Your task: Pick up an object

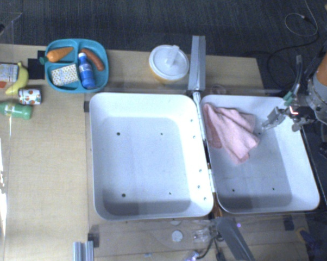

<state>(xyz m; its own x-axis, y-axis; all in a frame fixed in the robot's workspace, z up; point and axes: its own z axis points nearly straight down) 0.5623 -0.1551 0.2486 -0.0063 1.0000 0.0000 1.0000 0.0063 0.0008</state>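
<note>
1. Two white bins side by side on the desk (44,200); left bin (147,156), right bin (272,194).
2. Pink cloth (228,130) lies crumpled in the right bin, at its far left corner, touching the left wall. It is the one object in either bin.
3. Arm (324,88) comes in over the right bin's far right corner, orange band at the frame edge.
4. Jaws (268,123) sit low over the right bin, near its far edge, just beside the cloth's right edge. Too small and blurred to tell if they are open or closed. Nothing visibly between them; cloth rests on the bin floor.
5. Blue tray (101,72) near the desk's far left corner, holding a carrot (60,53), a blue bottle (86,72), and other small toy food.
6. White lidded cup (169,63) at the desk's far edge, behind the left bin's far right corner.
7. Left edge of the desk: banana (19,79), small can (29,96), green bottle (11,110), red-and-white carton (1,72), all close together.
8. Grey bar (196,64) stands behind the gap between the bins.
</note>
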